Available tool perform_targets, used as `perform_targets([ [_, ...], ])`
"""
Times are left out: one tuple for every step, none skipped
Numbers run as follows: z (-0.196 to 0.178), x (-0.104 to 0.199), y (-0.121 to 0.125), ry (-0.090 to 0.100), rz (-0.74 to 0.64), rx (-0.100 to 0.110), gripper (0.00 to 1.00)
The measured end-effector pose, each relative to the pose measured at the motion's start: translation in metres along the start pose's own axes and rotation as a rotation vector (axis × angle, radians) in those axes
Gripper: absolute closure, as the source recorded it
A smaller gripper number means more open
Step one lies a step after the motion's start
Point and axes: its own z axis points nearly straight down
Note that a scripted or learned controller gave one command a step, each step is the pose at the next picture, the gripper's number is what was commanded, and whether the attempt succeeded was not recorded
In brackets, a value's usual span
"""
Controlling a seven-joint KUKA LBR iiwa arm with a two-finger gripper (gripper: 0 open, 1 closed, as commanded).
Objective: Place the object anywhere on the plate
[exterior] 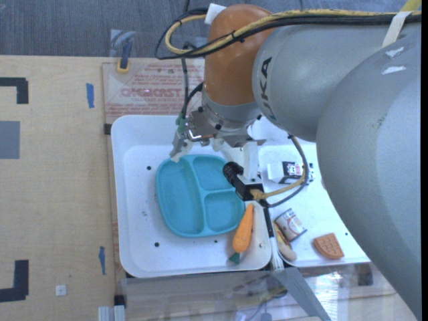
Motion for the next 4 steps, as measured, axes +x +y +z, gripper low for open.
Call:
perform_targets([
  [0.042, -0.023, -0.068, 0.001, 0.136, 0.005, 0.0],
  [0.03, -0.094, -0.047, 0.0, 0.062, -0.001, 0.0],
  [0.02, -0.096, -0.046, -0.001, 0.065, -0.003, 1.0],
  [0.023, -0.004, 0.031, 0.0, 0.24, 0.001, 1.0],
])
